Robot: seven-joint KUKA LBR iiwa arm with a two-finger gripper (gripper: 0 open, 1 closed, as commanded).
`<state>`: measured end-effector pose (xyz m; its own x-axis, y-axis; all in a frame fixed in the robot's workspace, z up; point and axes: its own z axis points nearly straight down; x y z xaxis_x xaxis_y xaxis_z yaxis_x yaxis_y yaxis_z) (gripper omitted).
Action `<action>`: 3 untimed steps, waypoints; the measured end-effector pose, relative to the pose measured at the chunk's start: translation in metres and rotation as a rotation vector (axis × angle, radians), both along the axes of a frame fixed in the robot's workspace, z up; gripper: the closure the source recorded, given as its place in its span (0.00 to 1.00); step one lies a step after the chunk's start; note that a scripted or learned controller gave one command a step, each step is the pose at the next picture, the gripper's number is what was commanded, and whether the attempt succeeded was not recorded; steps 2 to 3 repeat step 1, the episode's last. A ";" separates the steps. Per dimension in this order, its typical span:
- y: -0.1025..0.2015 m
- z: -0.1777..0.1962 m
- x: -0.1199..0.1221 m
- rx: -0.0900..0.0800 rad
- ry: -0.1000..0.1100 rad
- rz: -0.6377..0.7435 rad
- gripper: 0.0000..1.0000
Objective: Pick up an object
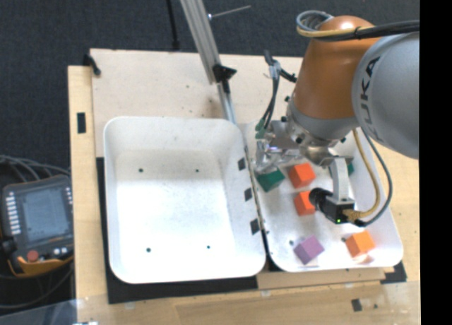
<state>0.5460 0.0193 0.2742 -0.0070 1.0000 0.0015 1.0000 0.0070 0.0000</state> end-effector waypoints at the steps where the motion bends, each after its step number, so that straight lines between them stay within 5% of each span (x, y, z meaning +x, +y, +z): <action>1: 0.050 -0.025 -0.015 -0.001 0.002 0.000 1.00; 3: 0.050 -0.025 -0.015 -0.001 0.002 0.000 1.00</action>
